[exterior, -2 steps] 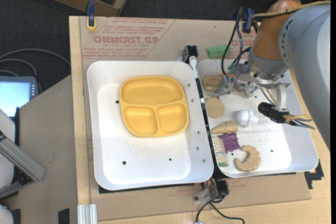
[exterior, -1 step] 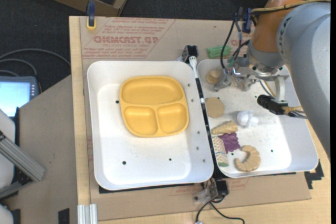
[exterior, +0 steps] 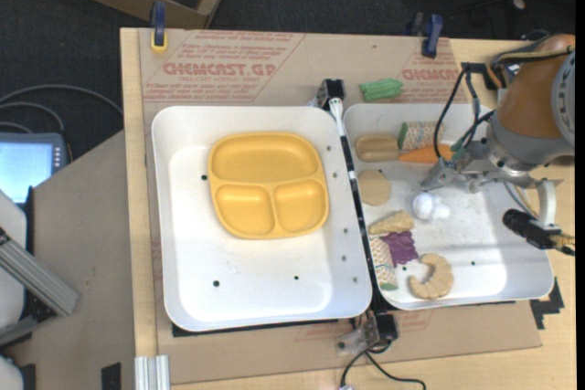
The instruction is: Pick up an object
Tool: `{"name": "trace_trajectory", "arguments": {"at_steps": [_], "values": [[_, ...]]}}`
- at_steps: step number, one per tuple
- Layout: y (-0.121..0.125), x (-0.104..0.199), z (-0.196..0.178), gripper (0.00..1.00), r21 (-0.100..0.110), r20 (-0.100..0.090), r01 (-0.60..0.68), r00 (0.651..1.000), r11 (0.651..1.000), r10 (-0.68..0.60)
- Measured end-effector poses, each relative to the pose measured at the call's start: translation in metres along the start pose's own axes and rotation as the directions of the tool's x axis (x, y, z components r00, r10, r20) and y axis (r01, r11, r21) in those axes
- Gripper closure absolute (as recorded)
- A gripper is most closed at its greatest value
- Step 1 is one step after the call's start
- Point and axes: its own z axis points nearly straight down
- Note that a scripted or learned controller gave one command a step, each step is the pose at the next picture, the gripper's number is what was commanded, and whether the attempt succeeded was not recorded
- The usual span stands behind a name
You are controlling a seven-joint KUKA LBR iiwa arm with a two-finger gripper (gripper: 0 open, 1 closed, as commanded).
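My gripper (exterior: 445,175) hangs low over the right bin (exterior: 512,283), at its upper middle, on the grey arm with the orange band (exterior: 530,110). Just left of the gripper tip lies an orange carrot-like piece (exterior: 420,156). A white lumpy ball (exterior: 428,207) sits slightly below the tip. Farther left are a tan bread stick (exterior: 375,146), a speckled block (exterior: 418,135) and a round tan cookie (exterior: 373,188). Lower down lie a cracker-like wedge (exterior: 391,222), a purple piece (exterior: 399,247) and a croissant (exterior: 431,277).
The left bin (exterior: 183,224) holds a yellow divided plate (exterior: 269,183). A green item (exterior: 381,89) lies on the board behind the right bin. A black cable end (exterior: 535,231) hangs over the right bin's right side. Blue clamps (exterior: 431,34) grip the board's far edge.
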Motion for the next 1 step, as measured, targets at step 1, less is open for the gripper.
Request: {"name": "trace_trajectory", "arguments": {"at_steps": [1], "values": [[0.0332,0.0225,-0.0005,0.00,-0.012,-0.001,0.011,1.000,1.000,-0.011]]}}
